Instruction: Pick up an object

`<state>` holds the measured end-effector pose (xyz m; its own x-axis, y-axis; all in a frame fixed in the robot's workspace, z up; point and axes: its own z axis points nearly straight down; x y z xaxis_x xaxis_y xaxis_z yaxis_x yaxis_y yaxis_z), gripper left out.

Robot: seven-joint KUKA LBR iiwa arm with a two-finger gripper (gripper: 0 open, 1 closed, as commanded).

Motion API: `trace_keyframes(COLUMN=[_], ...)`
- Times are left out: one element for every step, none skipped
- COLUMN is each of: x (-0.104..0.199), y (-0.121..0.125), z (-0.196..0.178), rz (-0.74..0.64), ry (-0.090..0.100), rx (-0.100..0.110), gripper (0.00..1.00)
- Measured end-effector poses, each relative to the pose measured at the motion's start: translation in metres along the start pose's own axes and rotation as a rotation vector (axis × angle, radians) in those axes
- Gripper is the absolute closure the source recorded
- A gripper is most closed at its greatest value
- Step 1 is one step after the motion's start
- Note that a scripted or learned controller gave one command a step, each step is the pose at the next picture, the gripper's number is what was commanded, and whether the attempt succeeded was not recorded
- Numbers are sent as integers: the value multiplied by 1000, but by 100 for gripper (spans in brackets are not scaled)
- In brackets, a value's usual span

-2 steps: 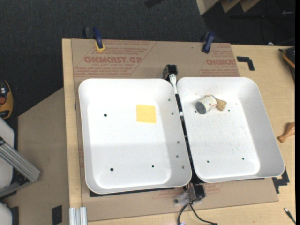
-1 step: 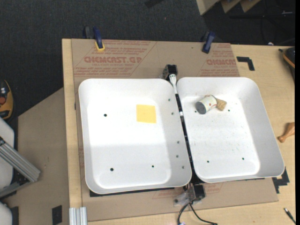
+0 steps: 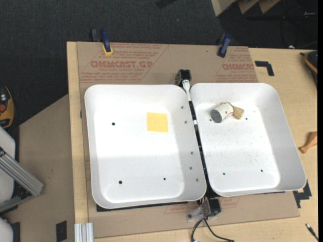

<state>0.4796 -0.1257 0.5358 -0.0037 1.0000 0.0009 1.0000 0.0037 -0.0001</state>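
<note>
Two shallow white bins side by side on a brown desk, rims touching along the middle seam. In the bin on the view's left, a flat yellow square, lying alone a little above the middle, edges roughly in line with the bin walls. In the bin on the view's right, toward its upper part, a small white cylinder on its side, grey end turned toward the seam, with a tan lump touching its other end. Fine dark specks scattered over that bin's floor. Blue clamps at the desk's far edge, one above the left bin, one above the right. A black clip at the top of the seam, wiring at its bottom. A tan wooden piece just beside the right bin's outer rim. Open or closed for the claw: cannot tell.
</note>
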Motion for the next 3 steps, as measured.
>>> trace_keyframes(x=[-91,-59,-65], y=[-2,41,-3], z=[195,-3,-1], rz=[10,-1,6], ry=[2,-9,-1], rx=[11,-22,0], gripper=[100,100,100])
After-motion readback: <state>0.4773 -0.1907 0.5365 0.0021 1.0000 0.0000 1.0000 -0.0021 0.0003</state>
